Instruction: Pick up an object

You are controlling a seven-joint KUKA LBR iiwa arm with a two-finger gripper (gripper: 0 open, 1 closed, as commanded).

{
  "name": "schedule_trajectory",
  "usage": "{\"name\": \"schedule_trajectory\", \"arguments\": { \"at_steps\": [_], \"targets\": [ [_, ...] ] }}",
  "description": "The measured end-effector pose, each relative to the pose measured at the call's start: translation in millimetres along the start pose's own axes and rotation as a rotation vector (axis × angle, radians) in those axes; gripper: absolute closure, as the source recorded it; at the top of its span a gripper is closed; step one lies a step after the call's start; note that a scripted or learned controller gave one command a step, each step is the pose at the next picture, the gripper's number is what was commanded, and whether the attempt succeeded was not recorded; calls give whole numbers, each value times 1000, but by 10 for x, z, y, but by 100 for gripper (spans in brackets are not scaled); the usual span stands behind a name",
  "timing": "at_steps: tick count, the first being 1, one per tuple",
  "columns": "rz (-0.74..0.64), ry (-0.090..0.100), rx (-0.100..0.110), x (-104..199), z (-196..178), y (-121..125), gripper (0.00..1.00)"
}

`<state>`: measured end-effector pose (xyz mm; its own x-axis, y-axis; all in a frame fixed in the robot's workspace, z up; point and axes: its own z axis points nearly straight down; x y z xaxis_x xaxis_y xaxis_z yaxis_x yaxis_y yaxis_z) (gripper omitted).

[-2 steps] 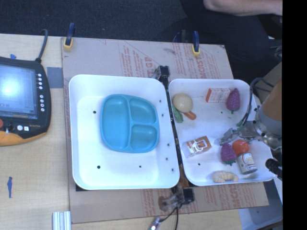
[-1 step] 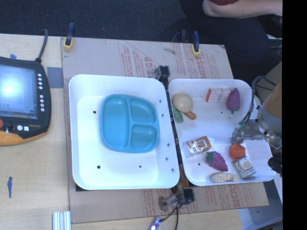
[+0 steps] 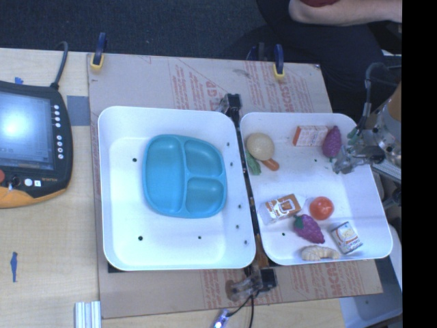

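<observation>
Two white bins sit side by side: the left bin (image 3: pixel 123 238) holds a blue divided plate (image 3: pixel 184 176), while the right bin (image 3: pixel 379 214) carries scattered toy food (a tomato (image 3: pixel 321 207) among it). The gripper (image 3: pixel 346 161) hovers at frame right.

The right bin (image 3: pixel 382 214) holds the loose objects. Near its far left lies a pale onion (image 3: pixel 259 144), with a green bit (image 3: pixel 253 165) and a small orange carrot (image 3: pixel 270 163) touching its near side. At the far side an orange-and-white box (image 3: pixel 310 136) lies flat, and just to its right a purple fruit (image 3: pixel 332 142) stands on end. Mid-bin, a small brown packet (image 3: pixel 283 207) lies tilted, with a red tomato (image 3: pixel 321 208) to its right. Nearer the front sits a purple grape bunch (image 3: pixel 309 229); beside it a small carton (image 3: pixel 347 238) lies tilted. A pale bread-like piece (image 3: pixel 319 253) rests against the front wall.
</observation>
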<state>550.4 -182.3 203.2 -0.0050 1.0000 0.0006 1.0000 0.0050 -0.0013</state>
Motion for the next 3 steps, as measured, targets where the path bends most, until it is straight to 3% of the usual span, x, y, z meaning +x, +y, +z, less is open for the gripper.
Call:
{"name": "schedule_trajectory", "arguments": {
  "at_steps": [1, 2, 3],
  "targets": [
    [0, 0, 1, -1, 5, -4, 0],
    [0, 0, 5, -212, 1125, -162, 0],
    [1, 0, 0, -298, 1107, 921, 0]
  ]
}}
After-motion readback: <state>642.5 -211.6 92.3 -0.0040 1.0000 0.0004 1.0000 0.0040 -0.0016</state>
